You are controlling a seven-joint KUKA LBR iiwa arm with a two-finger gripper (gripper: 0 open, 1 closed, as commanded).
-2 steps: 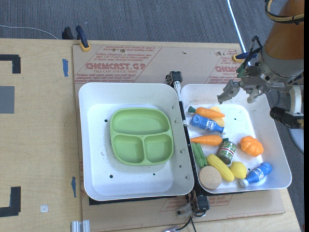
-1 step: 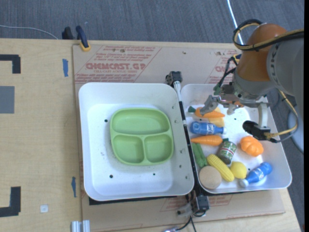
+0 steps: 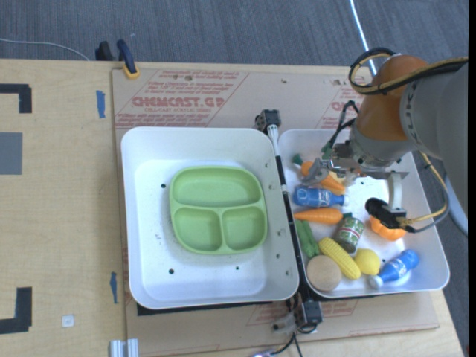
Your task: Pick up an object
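Camera view, looking down at a slant: two white bins side by side on a cardboard-covered bench. Left bin (image 3: 141, 199) holds a green three-compartment tray (image 3: 218, 208), lying flat near its middle. Right bin (image 3: 435, 262) holds the toy food: blue bottle (image 3: 315, 197) on its side, orange carrot (image 3: 319, 216) just below it, small can (image 3: 348, 233), corn cob (image 3: 339, 256), lemon (image 3: 367, 262), round tan piece (image 3: 323, 273), a second blue bottle (image 3: 396, 267) at the lower right corner, an orange piece (image 3: 386, 230) (partly under black hardware). Arm enters from the right; gripper (image 3: 325, 166) low over the bin's upper part, just above the blue bottle. Grip state: cannot tell.
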